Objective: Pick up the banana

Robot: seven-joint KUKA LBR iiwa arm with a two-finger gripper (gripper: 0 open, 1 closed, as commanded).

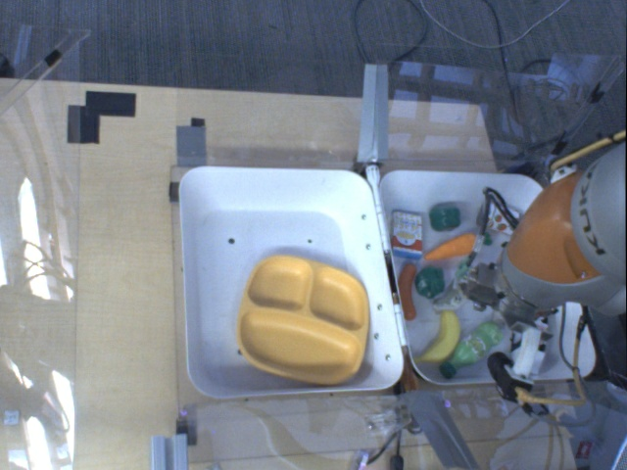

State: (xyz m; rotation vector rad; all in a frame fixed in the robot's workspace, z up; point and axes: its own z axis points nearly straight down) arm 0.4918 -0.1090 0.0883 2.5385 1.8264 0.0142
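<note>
Left bin [206,262]: one yellow three-compartment tray [305,318], lying toward 5 o'clock. Right bin [423,192]: small carton [407,231], green cup [446,216], carrot [452,248], red pepper [407,292], green round item [429,282], banana [443,339], green bottle [474,347]. Gripper [482,287] hangs over the bin's right half; finger state cannot be told. Banana lies near the front edge, at the gripper's 7 o'clock, apart from it.

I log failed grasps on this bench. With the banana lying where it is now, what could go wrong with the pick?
1. The banana lies tight against a green bottle, so the gripper might nudge or grab the bottle instead.
2. A green round thing and a carrot crowd the right bin, leaving little room to come down.
</note>
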